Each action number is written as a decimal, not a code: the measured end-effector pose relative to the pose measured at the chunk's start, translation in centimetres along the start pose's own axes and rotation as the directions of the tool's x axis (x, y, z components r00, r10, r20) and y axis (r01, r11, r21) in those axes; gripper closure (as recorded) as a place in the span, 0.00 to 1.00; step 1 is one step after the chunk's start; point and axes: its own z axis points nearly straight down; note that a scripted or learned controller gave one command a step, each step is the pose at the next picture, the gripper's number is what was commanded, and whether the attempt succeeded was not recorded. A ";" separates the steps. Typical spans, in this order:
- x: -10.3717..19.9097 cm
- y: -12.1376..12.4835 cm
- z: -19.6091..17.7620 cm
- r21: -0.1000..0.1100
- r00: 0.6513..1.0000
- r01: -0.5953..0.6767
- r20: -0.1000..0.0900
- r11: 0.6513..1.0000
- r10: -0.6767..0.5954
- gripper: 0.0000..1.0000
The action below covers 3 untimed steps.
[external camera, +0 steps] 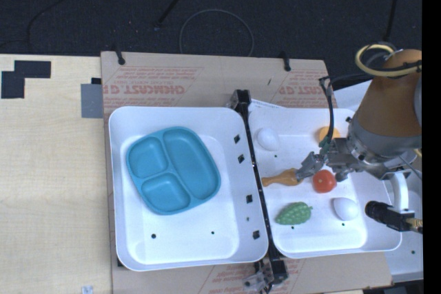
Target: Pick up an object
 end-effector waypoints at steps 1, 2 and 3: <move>0.0 0.3 -0.6 -0.012 1.000 0.002 0.002 1.000 -0.002 0.00; -0.7 0.1 4.0 -0.008 1.000 0.001 0.001 1.000 -0.001 0.00; -0.7 0.3 10.4 -0.008 1.000 0.002 0.000 1.000 -0.002 0.00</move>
